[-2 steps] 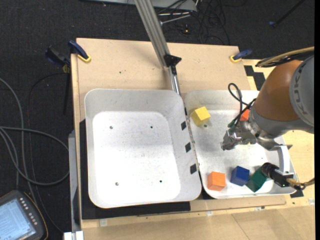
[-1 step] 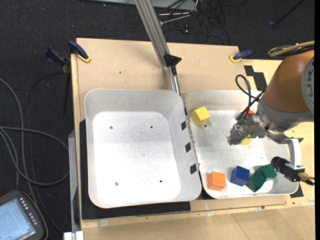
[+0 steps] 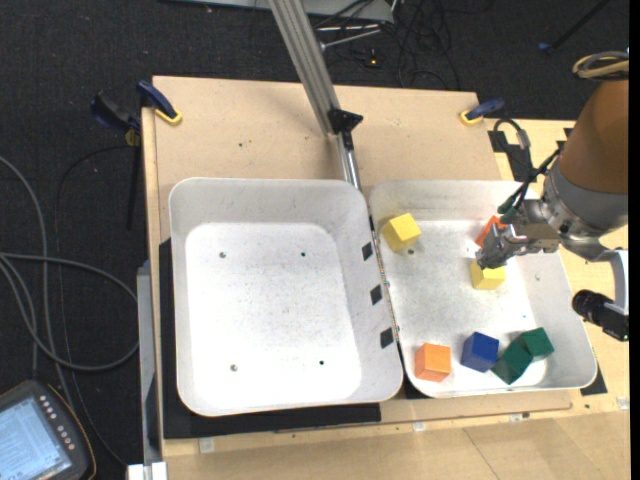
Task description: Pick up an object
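Note:
In the right bin (image 3: 560, 298), my gripper (image 3: 492, 259) hangs at the end of the grey arm, directly over a small yellow block (image 3: 488, 277) and touching or nearly touching its top. A small orange piece (image 3: 489, 231) lies just behind the gripper, partly hidden by it. Near the bin's left wall sits a larger yellow cube (image 3: 402, 231). Along the front edge lie an orange cube (image 3: 432, 361), a blue cube (image 3: 480, 351) and two green blocks (image 3: 512, 364) (image 3: 537, 342).
The left bin (image 3: 190, 268) stands beside the right one, with a shared rim between them. A metal pole (image 3: 305, 48) slants in from the top to the bins' back edge. Blue and yellow clamps (image 3: 160, 103) (image 3: 482, 111) hold the board corners.

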### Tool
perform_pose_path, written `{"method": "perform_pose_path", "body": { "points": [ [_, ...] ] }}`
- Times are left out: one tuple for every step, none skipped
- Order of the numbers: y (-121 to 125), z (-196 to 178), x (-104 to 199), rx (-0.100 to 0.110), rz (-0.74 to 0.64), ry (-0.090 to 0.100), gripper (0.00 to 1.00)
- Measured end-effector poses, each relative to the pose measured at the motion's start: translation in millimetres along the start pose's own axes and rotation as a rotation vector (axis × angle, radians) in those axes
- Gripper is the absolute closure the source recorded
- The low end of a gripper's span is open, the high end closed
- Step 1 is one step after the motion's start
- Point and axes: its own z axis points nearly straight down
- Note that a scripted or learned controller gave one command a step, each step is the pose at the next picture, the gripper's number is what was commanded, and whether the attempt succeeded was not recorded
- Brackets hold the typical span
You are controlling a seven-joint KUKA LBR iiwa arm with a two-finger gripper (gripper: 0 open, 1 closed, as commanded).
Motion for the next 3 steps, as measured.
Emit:
{"method": "perform_pose_path", "body": {
  "points": [
    [12.3, 15.1, 51.3, 0.01, -0.004, 0.003, 1.0],
    [38.9, 14.8, 105.4, 0.006, -0.006, 0.003, 1.0],
    [57.6, 17.5, 167.1, 0.006, -0.006, 0.004, 1.0]
  ]
}}
